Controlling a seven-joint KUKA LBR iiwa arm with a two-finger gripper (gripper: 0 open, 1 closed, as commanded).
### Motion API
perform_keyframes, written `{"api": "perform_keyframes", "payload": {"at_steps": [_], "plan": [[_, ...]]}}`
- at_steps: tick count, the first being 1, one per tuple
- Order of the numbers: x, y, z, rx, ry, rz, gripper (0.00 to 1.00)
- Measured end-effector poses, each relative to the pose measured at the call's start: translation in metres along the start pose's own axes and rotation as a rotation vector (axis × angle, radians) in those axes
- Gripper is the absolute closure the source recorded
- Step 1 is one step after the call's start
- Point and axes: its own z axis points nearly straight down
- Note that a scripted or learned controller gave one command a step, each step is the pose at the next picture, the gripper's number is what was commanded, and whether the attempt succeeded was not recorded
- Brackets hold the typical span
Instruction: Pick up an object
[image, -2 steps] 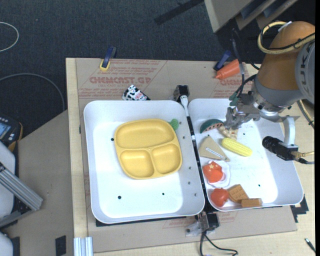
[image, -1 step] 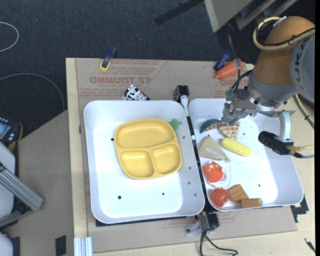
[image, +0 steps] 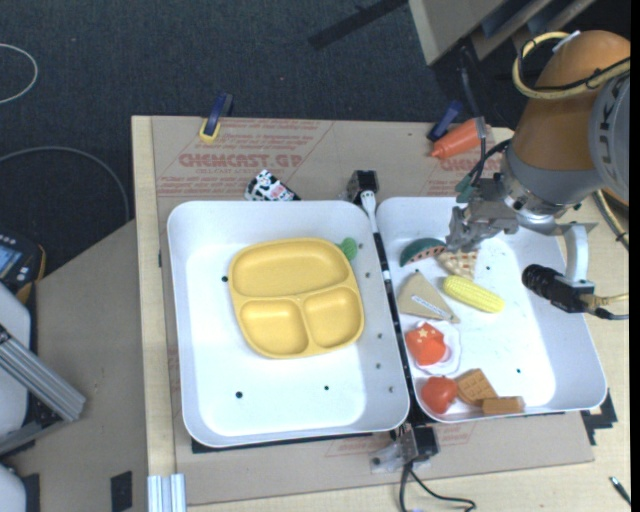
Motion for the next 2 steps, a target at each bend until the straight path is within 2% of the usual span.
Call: {"api": "perform_keyframes", "payload": {"at_steps": [1, 2], "plan": [[0.006, 0.013, 0.012, 0.0, -0.001, 0.0, 1.0], [0.008, 0.011, -0.007, -0.002, -0.001, 0.0, 1.0]]}}
